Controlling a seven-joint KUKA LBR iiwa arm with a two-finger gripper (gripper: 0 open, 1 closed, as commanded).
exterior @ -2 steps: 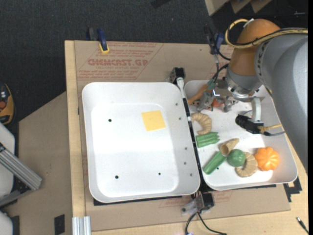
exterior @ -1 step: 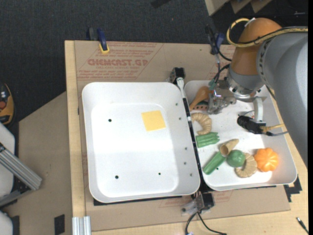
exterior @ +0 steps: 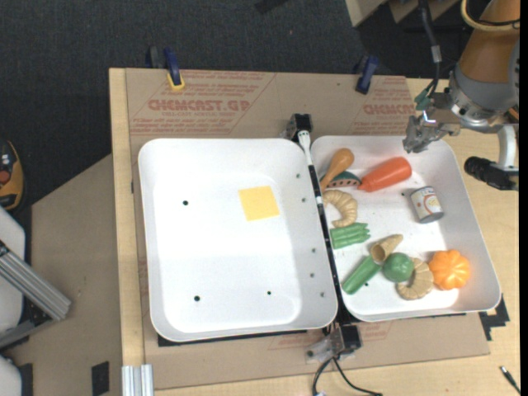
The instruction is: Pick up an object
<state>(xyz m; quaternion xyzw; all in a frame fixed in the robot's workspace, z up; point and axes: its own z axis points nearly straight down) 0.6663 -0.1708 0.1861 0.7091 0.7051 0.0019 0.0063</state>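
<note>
the arm [exterior: 487, 52] comes in from the top right, and part of it is cut off by the edge of the picture. its gripper [exterior: 419, 139] hangs over the far rim of the right bin [exterior: 483, 254], just above and right of the orange carrot [exterior: 384, 174]. the gripper is small and dark here, so i cannot tell if it is open or closed. nothing can be seen in it.

the right bin is white, smooth and shallow with round corners. it is full of toy food. the carrot is long, shiny and pointed, with a dark green end. next to it, near the wall between the bins, lies a tan drumstick [exterior: 337, 167]. below that is a curved, bumpy, beige croissant [exterior: 343, 207], then a flat green bean pod [exterior: 350, 236]. a little silver can [exterior: 426, 204] lies on its side, apart from the others. at the near end a round orange pumpkin [exterior: 448, 269] touches a pile of a green ball, a long green veggie and some tan pieces, which overlap so much that they are hard to tell apart.

the left bin [exterior: 165, 246] holds one flat yellow square [exterior: 259, 203]. both bins sit on a brown board [exterior: 132, 139] held by blue clamps [exterior: 173, 66].
</note>
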